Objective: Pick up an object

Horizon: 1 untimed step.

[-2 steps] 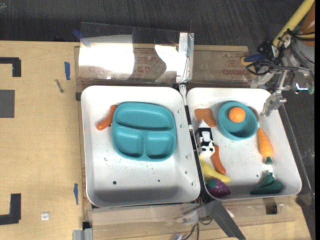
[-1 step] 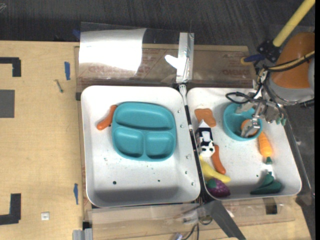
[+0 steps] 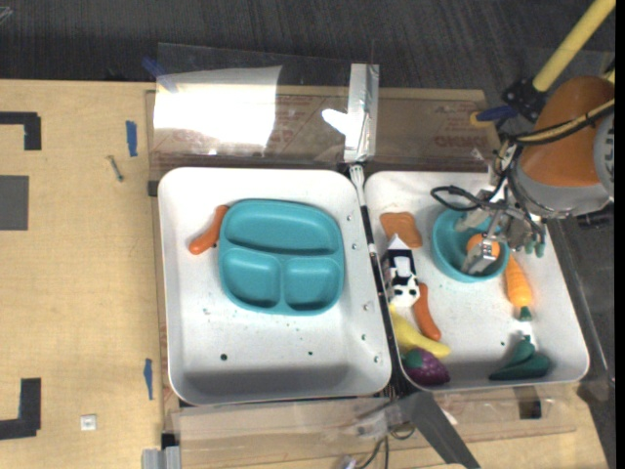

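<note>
Grey arm (image 3: pixel 576 179) with orange band, black cables, metallic gripper (image 3: pixel 485 246)

We see open floor across the right bin (image 3: pixel 566 301) middle, between the teal bowl (image 3: pixel 457 247) and the dark green toy (image 3: pixel 522 362). The carrot (image 3: pixel 518 283) lines its right side; the banana (image 3: pixel 418 335) and cow figure (image 3: pixel 402 279) crowd its left wall.

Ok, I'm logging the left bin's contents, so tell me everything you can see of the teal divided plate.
The teal plate looks like smooth moulded plastic, rounded at the corners, with three compartments: one wide one along the far side and two smaller ones nearer the camera. All three look bare. It lies flat and right side up in the far half of the left bin. An orange carrot-like toy leans at its left edge, seemingly touching the rim.
</note>
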Motion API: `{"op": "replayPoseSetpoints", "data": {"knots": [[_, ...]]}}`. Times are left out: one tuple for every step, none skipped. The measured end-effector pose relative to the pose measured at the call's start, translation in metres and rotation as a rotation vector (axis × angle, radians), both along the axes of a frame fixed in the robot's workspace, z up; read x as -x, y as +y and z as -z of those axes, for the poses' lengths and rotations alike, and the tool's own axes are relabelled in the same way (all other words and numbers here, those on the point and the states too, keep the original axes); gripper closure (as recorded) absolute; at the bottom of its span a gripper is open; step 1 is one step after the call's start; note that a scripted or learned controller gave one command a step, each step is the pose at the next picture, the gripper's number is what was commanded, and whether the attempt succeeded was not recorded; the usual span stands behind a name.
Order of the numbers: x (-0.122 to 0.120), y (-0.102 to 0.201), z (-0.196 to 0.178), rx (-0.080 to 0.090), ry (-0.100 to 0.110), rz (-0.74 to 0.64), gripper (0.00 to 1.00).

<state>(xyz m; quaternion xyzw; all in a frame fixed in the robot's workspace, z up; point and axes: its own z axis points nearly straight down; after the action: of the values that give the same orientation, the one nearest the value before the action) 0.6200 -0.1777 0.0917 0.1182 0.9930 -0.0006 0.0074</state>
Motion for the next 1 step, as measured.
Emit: {"op": "replayPoseSetpoints", "data": {"knots": [[-0.0035,0.0007,-0.0141,0.004,-0.011,-0.003,1.00]]}}
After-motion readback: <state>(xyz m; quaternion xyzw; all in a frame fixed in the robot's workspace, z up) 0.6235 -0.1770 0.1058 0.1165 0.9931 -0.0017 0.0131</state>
